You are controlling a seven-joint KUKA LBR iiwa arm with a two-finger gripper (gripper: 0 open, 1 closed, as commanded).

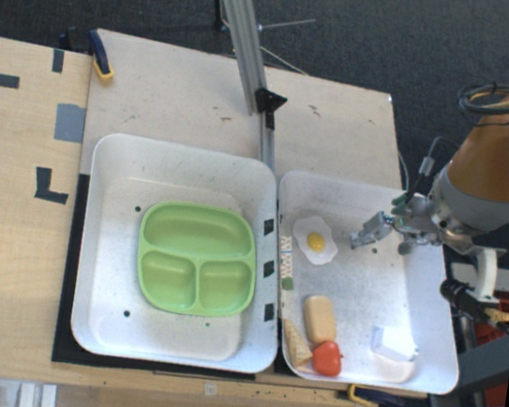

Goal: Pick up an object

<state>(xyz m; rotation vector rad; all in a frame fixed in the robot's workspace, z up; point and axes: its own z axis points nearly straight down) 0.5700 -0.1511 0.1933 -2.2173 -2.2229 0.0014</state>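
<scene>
Fried egg toy (314, 242), white with a yellow yolk, is seen lying flat in the right bin (434, 272), near its left wall. A tan bread piece (320, 318) and a red tomato (327, 359) are found toward the near edge, touching. Gripper (370, 232) is hung over the bin just right of the egg; its opening cannot be told, and nothing is seen held. A green divided plate (197, 258) is set in the left bin (105, 223). Both bins are borne on a pale wooden bench (7, 208) above dark carpet.

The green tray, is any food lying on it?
No. The green tray sits bare in the left bin; the egg and tomato lie in the right bin.
</scene>
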